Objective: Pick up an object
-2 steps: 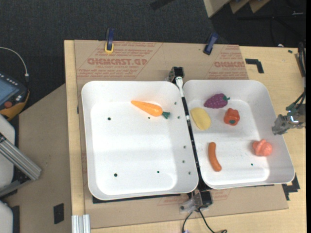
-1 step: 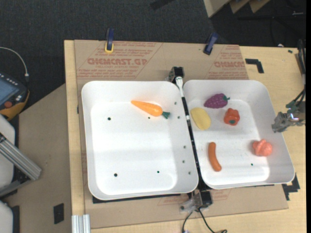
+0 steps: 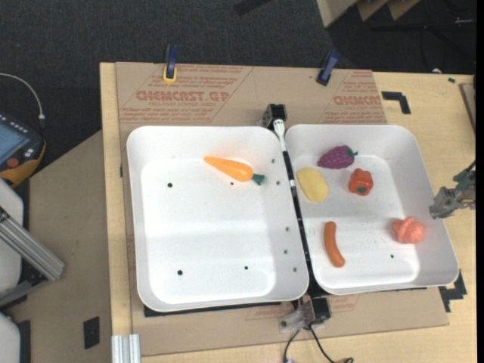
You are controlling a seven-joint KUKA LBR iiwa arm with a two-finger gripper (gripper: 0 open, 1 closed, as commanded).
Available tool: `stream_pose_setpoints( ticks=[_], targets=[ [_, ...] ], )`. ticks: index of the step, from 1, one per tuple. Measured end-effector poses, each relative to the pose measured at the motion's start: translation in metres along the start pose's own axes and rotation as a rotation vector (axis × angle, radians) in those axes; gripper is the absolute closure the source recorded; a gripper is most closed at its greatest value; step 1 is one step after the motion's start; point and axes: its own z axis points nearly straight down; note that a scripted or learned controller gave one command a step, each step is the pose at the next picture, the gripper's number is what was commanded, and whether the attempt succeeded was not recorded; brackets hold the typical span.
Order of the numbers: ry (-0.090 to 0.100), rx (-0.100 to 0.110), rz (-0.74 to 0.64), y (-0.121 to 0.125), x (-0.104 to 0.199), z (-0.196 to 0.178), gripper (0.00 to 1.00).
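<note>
Pink lump (image 3: pixel 408 231) just left of jaws

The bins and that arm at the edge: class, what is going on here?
The gripper sits at the right bin's outer rim, beside the pink toy. That bin also holds a purple toy, lemon, red pepper and sausage. The carrot lies alone in the left bin.

gripper (image 3: pixel 454 199) cropped at right edge

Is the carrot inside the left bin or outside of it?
Inside. The carrot lies flat on the floor of the left bin, near its far edge.
</note>
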Motion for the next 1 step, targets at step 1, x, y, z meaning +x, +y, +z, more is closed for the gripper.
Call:
stream_pose_setpoints(
  ticks=[1],
  targets=[
    [-0.002, -0.004, -0.001, 0.0019, -0.0002, -0.01, 1.0]
  ],
)
